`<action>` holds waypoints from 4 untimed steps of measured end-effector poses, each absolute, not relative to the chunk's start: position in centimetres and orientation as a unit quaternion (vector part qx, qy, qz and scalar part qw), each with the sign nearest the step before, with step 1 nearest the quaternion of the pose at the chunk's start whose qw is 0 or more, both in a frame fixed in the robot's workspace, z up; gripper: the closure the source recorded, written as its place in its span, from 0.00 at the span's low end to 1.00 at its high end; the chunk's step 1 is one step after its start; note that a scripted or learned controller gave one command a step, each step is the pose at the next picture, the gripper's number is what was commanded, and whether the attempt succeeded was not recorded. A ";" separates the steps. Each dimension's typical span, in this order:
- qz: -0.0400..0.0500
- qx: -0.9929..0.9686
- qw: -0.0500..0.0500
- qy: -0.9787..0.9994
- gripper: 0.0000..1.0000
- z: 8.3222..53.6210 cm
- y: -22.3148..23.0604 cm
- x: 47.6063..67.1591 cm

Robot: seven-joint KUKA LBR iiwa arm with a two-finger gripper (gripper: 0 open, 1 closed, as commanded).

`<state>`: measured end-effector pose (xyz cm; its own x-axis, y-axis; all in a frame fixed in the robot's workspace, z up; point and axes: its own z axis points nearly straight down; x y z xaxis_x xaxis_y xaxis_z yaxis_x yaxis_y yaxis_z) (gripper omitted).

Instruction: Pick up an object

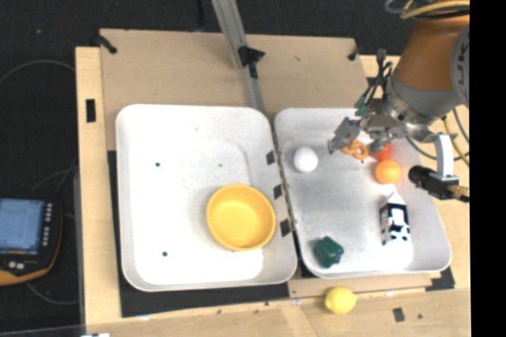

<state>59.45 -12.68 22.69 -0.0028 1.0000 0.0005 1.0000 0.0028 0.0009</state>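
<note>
My gripper (pixel 360 139) hangs over the upper part of the right bin (pixel 427 256). A small orange-red thing (pixel 359 151) shows right under it, partly hidden by the gripper; I cannot tell whether it is held. An orange ball (pixel 387 172) lies just to the lower right of the gripper. A white ball (pixel 305 160) rests to its left near the bin's left wall. Toward the front of the same bin are a black-and-white carton (pixel 393 223) and a dark green object (pixel 327 250).
A yellow bowl (pixel 241 216) sits in the left bin (pixel 158 138) near its right wall. A yellow lemon-like object (pixel 340 300) lies on the bench in front of the right bin. A slanted metal pole (pixel 229 11) rises behind the bins.
</note>
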 end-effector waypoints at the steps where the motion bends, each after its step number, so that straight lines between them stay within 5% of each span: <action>1: 0.001 0.707 0.000 0.708 0.00 22.7 -12.7 59.4; 4: -0.001 0.708 0.001 0.706 0.00 10.1 -13.5 60.4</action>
